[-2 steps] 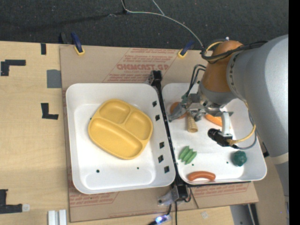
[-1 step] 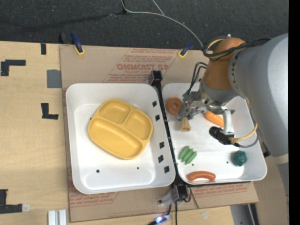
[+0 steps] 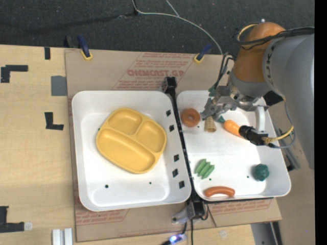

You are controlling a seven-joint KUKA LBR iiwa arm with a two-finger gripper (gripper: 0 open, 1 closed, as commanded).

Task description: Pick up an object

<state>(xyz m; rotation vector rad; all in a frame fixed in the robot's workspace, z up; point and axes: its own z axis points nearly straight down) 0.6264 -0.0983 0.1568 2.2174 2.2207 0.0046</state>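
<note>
Red print on the cardboard sheet (image 3: pixel 153 73) under the bins reads "CHEMCAST GP", partly cut off by the bin edges, with smaller lines below it too faint to read. More red lettering peeks out along the front edge of the cardboard, unreadable.

Over in the right bin (image 3: pixel 232 154), the end effector (image 3: pixel 215 110) sits low at the far side, and I cannot tell whether it is apart or together, as dark hardware hides the tips. Just beside it: a brown doughnut-shaped piece (image 3: pixel 191 117) to its left, a small tan cork-like piece (image 3: pixel 210 125) right below, and an orange carrot (image 3: pixel 232 127) with a green tip lying at a slant. Nearer the front, a green bean pod cluster (image 3: pixel 204 168), a dark green round piece (image 3: pixel 260 172) and a reddish sausage (image 3: pixel 219 191) against the front wall.

The left bin (image 3: pixel 87 111) holds a yellow divided plate (image 3: pixel 132 140), three compartments, lying tilted.
</note>
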